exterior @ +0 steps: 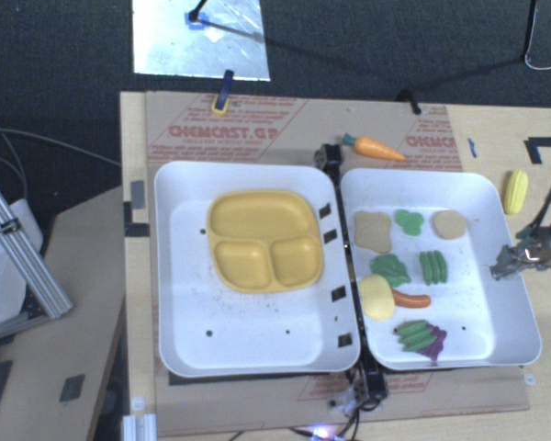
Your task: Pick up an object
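1. Dark carpet surrounds the table [92, 274], which carries a brown printed sheet [257, 127] under two shallow white bins.
2. At the far right, the pincer [514, 263] sits over the right rim of the right bin [477, 191]; whether it is released or clenched cannot be told, and nothing is seen in its grasp.
3. Candidate objects lie left of the pincer, on the floor of the right bin, all apart from it:
   - nearest, a ribbed green bean cluster [432, 266];
   - a round tan disc [450, 224] and a green leafy piece [408, 220] toward the far wall;
   - a flat tan bread slice [373, 232], a second green leaf [389, 268], a smooth pale yellow lump [376, 298] and a slim orange sausage [410, 298];
   - green pods with a purple piece [421, 336] near the front wall.
4. Beyond the bin, a yellow corn cob [515, 191] and an orange carrot [375, 147] rest on the sheet.
5. Farther left, the left bin [179, 338] holds a glossy yellow three-compartment plate [262, 240].
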You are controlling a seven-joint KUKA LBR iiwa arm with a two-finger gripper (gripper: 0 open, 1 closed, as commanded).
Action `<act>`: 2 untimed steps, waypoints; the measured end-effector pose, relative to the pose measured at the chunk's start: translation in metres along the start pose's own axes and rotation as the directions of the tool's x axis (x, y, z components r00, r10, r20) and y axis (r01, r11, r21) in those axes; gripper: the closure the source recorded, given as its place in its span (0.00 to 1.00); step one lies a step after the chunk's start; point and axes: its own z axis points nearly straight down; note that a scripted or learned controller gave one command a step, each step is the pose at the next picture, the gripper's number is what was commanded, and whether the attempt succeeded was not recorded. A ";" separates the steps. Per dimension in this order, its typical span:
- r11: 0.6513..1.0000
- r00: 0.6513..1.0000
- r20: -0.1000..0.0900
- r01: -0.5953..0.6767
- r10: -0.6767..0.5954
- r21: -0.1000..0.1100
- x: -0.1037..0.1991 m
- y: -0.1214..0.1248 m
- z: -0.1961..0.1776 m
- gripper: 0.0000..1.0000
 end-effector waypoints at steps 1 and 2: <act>1.000 1.000 0.000 -0.001 0.001 0.001 0.000 0.000 0.001 1.00; 1.000 1.000 0.000 0.000 0.000 0.000 0.000 0.000 0.000 1.00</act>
